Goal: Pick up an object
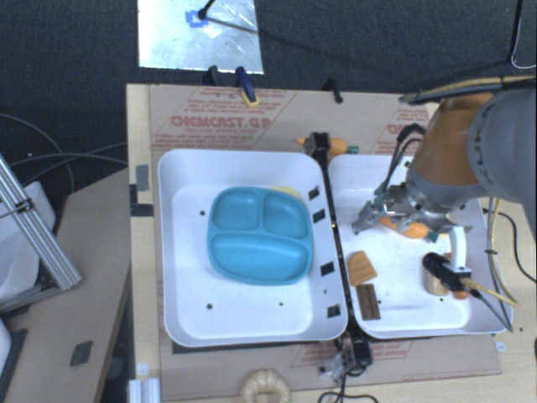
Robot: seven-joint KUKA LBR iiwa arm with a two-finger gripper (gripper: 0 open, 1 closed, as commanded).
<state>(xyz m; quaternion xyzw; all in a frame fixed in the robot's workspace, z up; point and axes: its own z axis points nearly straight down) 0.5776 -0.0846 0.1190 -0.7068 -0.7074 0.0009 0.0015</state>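
Gripper (375,214) low in right bin (403,321), just beside orange object (414,228); whether it is spread or closed, cannot tell. Best to centre over the orange piece before closing, lift straight, clear of bin wall.

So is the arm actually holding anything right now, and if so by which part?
Cannot be told. The gripper sits low in the right bin beside an orange object, but the view does not show a hold.

One fixed camera looks down aslant on both bins (252,162).
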